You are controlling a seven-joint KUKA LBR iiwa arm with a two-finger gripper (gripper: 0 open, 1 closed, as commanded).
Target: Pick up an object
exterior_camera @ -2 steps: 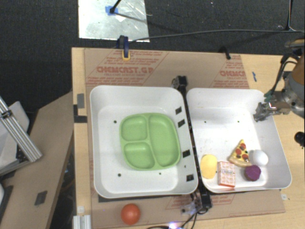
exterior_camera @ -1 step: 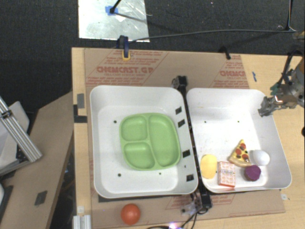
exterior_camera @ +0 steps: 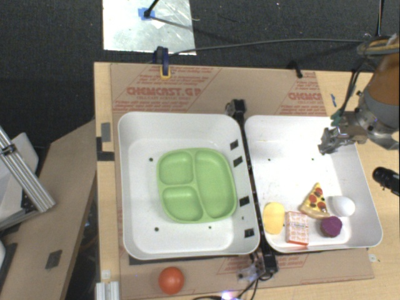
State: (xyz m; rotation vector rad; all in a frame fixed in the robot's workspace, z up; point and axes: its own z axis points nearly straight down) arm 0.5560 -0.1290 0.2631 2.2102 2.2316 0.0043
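Nearest: round orange ball (exterior_camera: 170, 279) sitting on the bench at 6 o'clock, outside both bins. Toys are clustering at 5 o'clock in the right white bin (exterior_camera: 284, 161): yellow oval piece (exterior_camera: 273, 217), red-and-white carton (exterior_camera: 297, 227), purple ball (exterior_camera: 331, 226), pizza slice toy (exterior_camera: 314, 201), white egg-shaped piece (exterior_camera: 341, 205). All are candidates; none lifted. Green sectioned plastic tray (exterior_camera: 196, 184) is lying in the left white bin (exterior_camera: 137, 167). Farther, at 2 o'clock, the gripper (exterior_camera: 327, 142) is hovering over the right bin's back, likely staging; jaw state: cannot tell.

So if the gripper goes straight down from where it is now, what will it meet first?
Probably only the bare floor of the right bin. The gripper hangs over its upper right part, apart from the toys near the front edge. Its height is hard to judge from this one view.
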